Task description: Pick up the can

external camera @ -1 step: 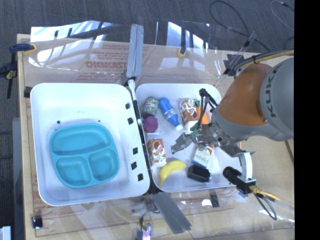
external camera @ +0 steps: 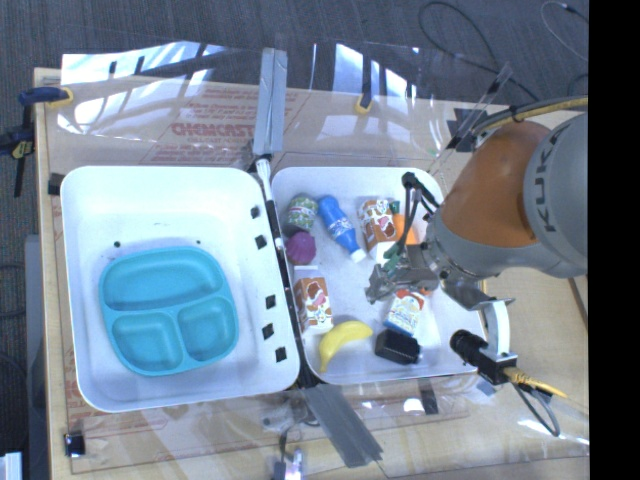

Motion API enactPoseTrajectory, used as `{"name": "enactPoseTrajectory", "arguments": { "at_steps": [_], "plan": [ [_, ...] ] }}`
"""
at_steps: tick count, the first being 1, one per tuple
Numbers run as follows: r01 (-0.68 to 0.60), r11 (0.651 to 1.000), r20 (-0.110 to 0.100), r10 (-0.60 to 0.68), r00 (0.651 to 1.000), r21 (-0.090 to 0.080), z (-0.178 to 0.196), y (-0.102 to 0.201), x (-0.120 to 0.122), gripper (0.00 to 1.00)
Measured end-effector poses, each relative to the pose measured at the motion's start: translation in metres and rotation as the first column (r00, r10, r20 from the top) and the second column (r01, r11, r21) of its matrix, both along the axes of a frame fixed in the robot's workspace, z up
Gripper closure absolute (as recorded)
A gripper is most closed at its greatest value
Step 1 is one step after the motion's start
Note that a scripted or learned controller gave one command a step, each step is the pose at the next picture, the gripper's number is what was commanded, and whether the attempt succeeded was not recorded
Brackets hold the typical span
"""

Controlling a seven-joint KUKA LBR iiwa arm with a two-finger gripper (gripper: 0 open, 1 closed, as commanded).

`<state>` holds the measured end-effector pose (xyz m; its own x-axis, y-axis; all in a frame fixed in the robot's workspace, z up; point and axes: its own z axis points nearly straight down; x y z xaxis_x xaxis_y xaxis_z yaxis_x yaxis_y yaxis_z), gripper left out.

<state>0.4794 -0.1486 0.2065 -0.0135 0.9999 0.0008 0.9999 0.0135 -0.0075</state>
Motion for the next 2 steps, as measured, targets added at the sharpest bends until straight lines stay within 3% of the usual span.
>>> {"name": "enactPoseTrajectory", "arguments": {
  "at_steps": [1,2],
  "plan": [
    [-0.001,1.000,0.001,0.001,1.000,-0.001,0.000,0.000,0.000,0.00],
    [0.042,0.999,0.001,-0.042,0.999,-0.001,-0.101,-0.008,0.078,0.00]
  ]
}}
